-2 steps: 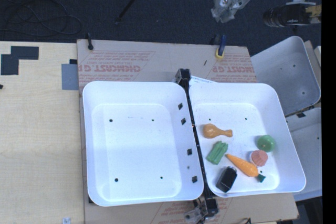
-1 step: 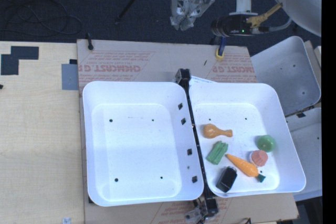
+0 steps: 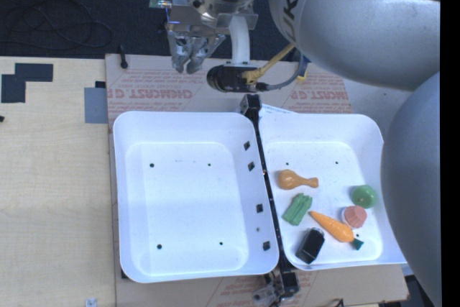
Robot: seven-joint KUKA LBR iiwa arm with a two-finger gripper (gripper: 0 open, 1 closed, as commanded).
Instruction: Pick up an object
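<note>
— How's the light over my bench?

— Bright and even from above; the left bin glares white, with a soft grey shadow pooled on its floor.

— And sharpness?

— My arm looms close and soft — the toys in the right bin read slightly grainy.

Robotics lab: industrial arm, white bins, loose cables.

Arm cut off by top and right edges, its bulk hiding right bin's far-right corner.
</note>
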